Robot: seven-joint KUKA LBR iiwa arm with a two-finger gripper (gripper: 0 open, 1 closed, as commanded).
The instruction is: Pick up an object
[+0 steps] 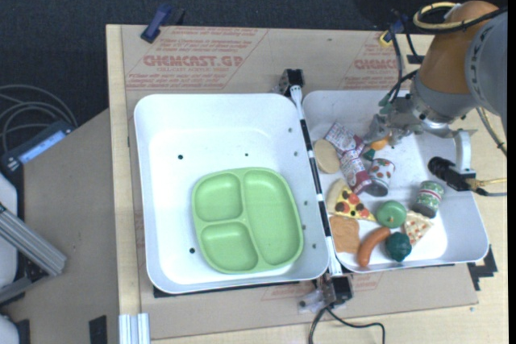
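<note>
The right bin (pixel 476 230) holds several toy food items. Among them are a tan cookie (pixel 326 156), a crumpled red-and-white wrapper (pixel 347 141), a small can (pixel 355 172) and a red-and-white cup (pixel 380 173). Nearer the front lie a pizza slice (pixel 351 204), a green apple (pixel 391 214), a green jar (pixel 429 197), a sausage (pixel 372 245) and a dark green piece (pixel 398 246). My gripper (pixel 389 127) is low over the bin's back part, just right of the wrapper, beside a small orange piece (pixel 379 144). Nothing is visibly held.
The left bin (pixel 161 173) holds a green divided plate (pixel 245 218). A black clamp (pixel 292 80) sits where the bins meet at the back. A black part (pixel 445 170) and a white bracket (pixel 462 147) hang by the arm over the right bin's right side.
</note>
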